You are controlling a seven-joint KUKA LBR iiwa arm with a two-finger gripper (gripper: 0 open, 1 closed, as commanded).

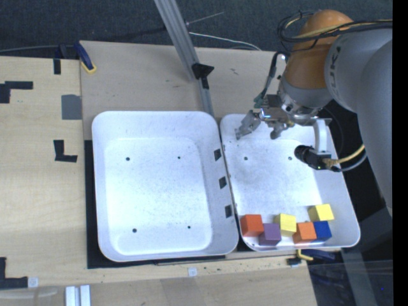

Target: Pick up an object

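Several small blocks lie along the near edge of the right bin [331, 190]: an orange block [252, 224], a purple block [271, 233], a yellow block [288, 223], another orange block [306, 231], a blue block [322, 230] and a second yellow block [321, 212]. My gripper [261, 128] hovers over the far end of the same bin, well away from the blocks. Its two fingers are spread apart with nothing between them.
The left bin [102, 171] sits beside the right one. A slanted metal rail [178, 30] runs from the top down to the gap between the bins. A black fitting with a cable [312, 157] hangs off the wrist over the right bin.
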